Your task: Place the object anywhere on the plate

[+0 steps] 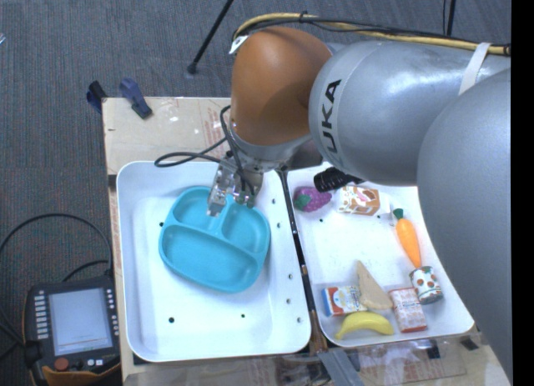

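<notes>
At the far left, below the surface (150, 130), we see a handheld control unit (77, 323) with a pale screen. On the surface's left half sits the left white bin (146, 309), and in it lies a blue divided plate (215, 243), slightly tilted in the view. Above the plate's upper edge we find the pincer (229, 196), hanging from the arm's orange band (271, 84); we cannot tell whether its fingers are apart or together, and we see nothing between them. Moving right, the right white bin (455, 313) holds the loose objects: purple grapes (310, 199) near its upper left corner, a small printed box (360, 201) beside them, an orange carrot (408, 241), a small can (425, 284), a tan wedge (372, 287), two small cartons (405, 309) and a banana (365, 324) at the lower edge.
</notes>
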Robot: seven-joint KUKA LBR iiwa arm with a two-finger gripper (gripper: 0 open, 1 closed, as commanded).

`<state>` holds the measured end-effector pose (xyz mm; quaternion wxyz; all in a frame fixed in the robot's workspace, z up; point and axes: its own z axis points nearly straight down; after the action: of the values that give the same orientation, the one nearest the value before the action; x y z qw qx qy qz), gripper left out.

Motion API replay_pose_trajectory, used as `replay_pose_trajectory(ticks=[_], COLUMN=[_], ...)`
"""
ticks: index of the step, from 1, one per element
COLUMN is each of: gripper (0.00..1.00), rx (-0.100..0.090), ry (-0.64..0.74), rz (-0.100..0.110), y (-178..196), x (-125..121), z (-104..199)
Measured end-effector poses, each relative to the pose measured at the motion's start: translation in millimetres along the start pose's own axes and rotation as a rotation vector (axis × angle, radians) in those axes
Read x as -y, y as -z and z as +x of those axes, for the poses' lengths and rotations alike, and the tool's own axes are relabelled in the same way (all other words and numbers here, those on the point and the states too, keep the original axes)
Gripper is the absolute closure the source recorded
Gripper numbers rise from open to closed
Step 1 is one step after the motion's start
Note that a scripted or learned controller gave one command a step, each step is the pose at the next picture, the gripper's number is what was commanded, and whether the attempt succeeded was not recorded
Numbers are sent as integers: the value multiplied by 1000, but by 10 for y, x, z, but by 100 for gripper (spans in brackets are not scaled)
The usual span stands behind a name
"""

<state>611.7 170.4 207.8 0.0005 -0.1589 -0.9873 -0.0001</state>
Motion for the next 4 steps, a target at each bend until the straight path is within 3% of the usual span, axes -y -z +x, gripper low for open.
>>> replay_pose_trajectory(ticks=[1, 2, 3, 4], gripper=[100, 0, 100, 100], rx=[4, 2, 4, 0], ry=[71, 70, 70, 193], rz=[-1, -1, -3, -1], y=[967, 959, 1056, -29], x=[714, 714, 711, 436], z=[-194, -191, -203, -286])
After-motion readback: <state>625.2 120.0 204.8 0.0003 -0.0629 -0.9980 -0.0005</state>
